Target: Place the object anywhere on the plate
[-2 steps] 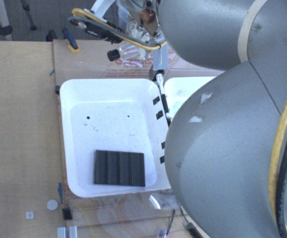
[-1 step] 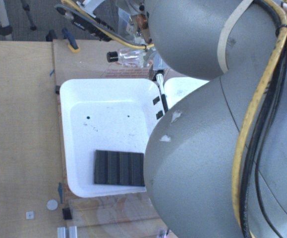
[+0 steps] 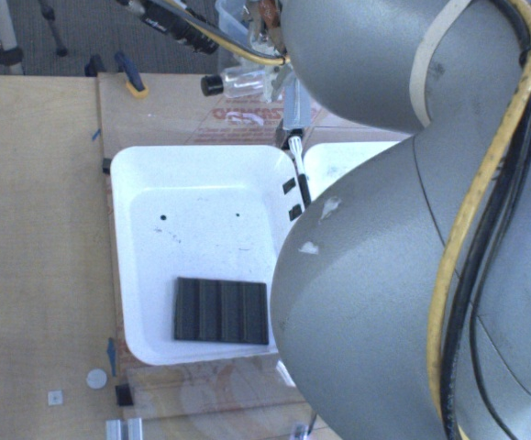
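While the grey arm is blocking much of the bench, its gripper's state cannot be told; a dark ribbed plate is lying in the left bin.

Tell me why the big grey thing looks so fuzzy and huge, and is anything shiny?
In the camera view, the big rounded grey robot arm sits close to the lens, so it looks huge and soft-edged; the ridged dark grey rectangular block in the shallow white plastic bin looks sharper; the bin is bright and evenly lit with faint shadows; small pale glints show on the arm.
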